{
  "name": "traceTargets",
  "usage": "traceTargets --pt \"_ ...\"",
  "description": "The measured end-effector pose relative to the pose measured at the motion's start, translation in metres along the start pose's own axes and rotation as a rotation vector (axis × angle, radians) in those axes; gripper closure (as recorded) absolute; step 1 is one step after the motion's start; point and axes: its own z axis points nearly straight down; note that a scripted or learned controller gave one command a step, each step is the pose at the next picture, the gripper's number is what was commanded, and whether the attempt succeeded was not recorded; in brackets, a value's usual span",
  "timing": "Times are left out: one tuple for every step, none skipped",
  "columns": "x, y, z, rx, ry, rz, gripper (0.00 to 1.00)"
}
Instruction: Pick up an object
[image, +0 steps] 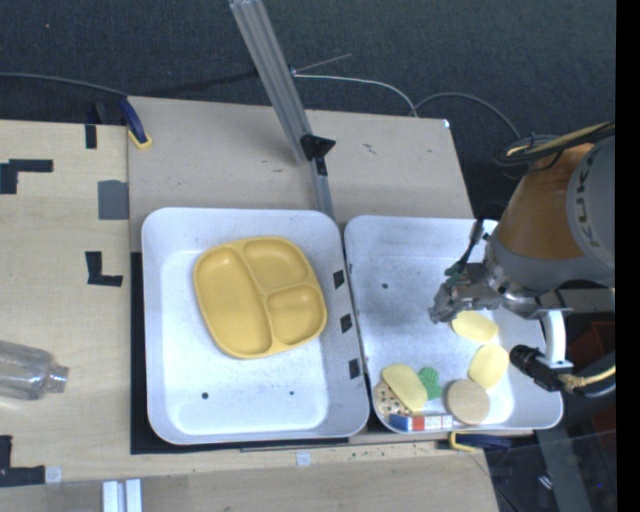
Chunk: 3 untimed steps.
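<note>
A wooden bench (60, 300) bore two white bins. The left bin (165, 330) held one yellow divided plate (260, 295), its long axis diagonal. The right bin (400, 260) held about five small items; the gripper (452, 300) hovered touching a yellow piece (475, 326), grip state unclear.

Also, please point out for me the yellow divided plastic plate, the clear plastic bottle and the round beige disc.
Yellow divided plastic plate (260, 296): camera view, its centre ridge.
Clear plastic bottle (28, 371): camera view, its body.
Round beige disc (467, 401): camera view, its top face.
</note>
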Motion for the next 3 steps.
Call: traceTargets --pt "0.071 -0.032 -0.05 -0.004 0.001 -0.005 1.0" --pt "0.043 -0.043 -0.088 -0.005 -0.003 0.003 1.0" --pt "0.055 -0.043 -0.077 0.0 -0.003 0.002 1.0"
